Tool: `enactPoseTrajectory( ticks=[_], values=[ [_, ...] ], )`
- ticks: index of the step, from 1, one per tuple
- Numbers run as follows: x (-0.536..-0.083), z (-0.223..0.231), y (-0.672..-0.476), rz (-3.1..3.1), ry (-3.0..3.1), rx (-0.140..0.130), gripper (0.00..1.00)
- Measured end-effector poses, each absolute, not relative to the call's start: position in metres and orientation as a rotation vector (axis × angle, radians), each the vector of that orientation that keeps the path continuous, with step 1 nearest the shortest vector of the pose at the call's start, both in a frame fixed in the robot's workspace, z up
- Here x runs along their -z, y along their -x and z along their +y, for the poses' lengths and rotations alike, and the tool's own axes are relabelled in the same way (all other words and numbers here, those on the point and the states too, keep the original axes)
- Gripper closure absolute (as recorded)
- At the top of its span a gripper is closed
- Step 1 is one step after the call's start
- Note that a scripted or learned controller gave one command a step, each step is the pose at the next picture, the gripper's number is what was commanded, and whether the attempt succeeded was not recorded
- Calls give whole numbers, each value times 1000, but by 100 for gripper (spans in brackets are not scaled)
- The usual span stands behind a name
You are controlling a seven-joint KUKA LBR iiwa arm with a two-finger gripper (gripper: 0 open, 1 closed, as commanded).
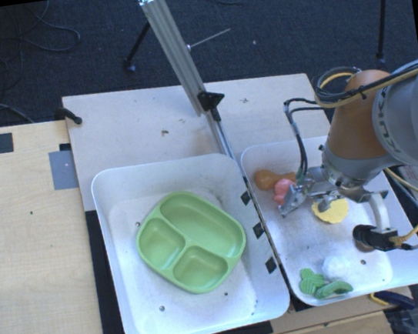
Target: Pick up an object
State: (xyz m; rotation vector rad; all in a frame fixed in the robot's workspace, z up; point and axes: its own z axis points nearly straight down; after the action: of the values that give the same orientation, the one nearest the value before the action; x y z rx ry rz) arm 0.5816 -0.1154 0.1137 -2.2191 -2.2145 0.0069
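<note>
**Reaching into the right bin**

Now I am leaning in over the right bin [411, 268] on the desk [141, 126], my jaws [299, 195] hanging low beside a pink object [283, 187] near the bin's far left corner. Whether they are parted or closed I cannot tell. An orange object [264, 179] is lying just beyond the pink one. A yellow piece [331, 212] is sitting under my wrist. Toward the bin's near edge, a green object [322, 285] is lying beside a white one [337, 265]. The left bin [126, 291] is holding a green divided tray [190, 240].
</note>
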Motion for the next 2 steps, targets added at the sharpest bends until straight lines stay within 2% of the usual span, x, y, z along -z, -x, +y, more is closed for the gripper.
enactPoseTrajectory(
  ticks=[1,2],
  values=[
    [-127,-117,-582,-2212,2226,-4,100],
    [-170,-114,-582,-2223,2222,2,100]
  ],
)
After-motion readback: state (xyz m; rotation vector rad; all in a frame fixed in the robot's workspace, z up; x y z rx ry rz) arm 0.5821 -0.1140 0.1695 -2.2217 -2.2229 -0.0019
